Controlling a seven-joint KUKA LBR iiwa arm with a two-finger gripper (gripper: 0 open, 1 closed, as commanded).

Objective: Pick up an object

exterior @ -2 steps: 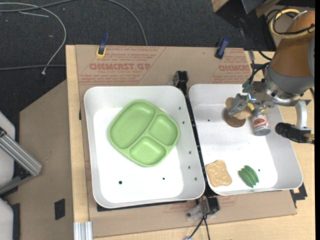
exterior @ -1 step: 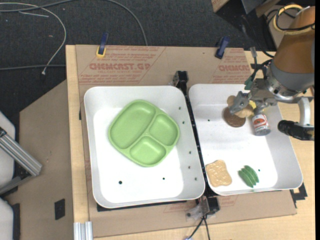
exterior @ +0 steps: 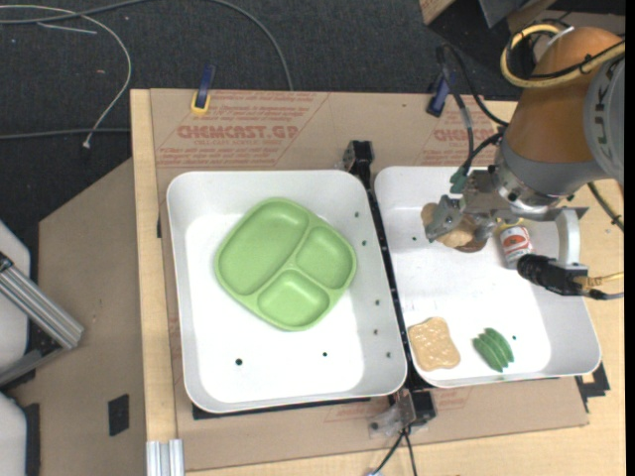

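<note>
Gripper [exterior: 458,228] (over brown object [exterior: 462,236]) near bin's [exterior: 397,296] left wall

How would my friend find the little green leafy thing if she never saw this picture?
Look in the right white bin, at its near edge. The green leafy thing lies there beside a tan waffle-like piece. It is small, dark green and ribbed.

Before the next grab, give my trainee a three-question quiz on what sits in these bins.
1. True or false: the green plate lies in the left bin.
2. Which lies nearer the right bin's front edge? A) red can B) green leafy toy
3. Fill in: the tan cracker lies ___ of the leafy toy.

Key: 1 true; 2 B; 3 left. The hand hovers over a brown item.
</note>
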